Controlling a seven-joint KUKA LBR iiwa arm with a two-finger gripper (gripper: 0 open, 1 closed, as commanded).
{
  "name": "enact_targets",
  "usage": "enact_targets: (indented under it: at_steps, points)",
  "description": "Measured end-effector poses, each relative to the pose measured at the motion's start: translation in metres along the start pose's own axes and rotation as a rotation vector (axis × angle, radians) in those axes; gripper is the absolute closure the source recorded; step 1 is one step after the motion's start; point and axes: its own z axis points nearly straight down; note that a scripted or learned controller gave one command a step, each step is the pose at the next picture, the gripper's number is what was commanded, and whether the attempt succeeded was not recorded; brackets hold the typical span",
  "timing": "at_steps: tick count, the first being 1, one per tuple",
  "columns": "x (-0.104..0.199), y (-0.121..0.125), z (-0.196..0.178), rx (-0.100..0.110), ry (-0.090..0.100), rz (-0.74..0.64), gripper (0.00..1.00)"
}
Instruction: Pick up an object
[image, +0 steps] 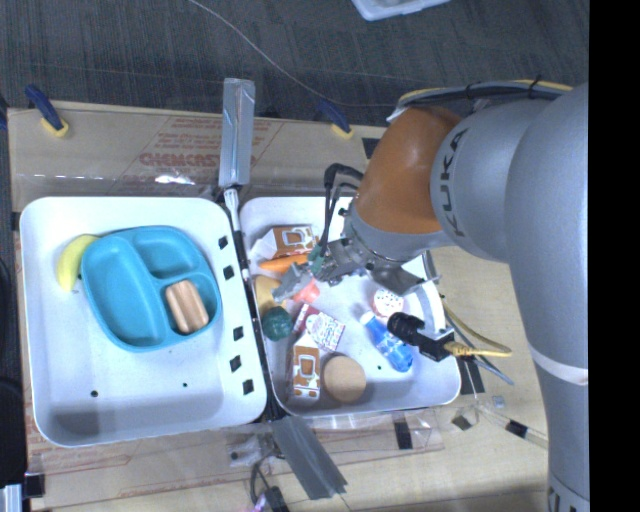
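With the tool (325, 262) low over clutter at the right bin's (440, 385) ten o'clock, its grip state impossible to tell, the arm should single out one item, such as the orange piece (283, 266).

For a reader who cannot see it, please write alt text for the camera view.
A grey arm with an orange band reaches from the right, its gripper low over the cluttered right bin of small packets, a tan ball and a blue bottle. The left bin holds a blue divided tray with a brown bread roll, and a banana beside it.
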Motion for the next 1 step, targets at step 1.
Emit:
enact_targets:
  at_steps: [1]
  points:
    - [-0.067, -0.0209, 0.0816, 0.003, 0.001, -0.241, 0.0]
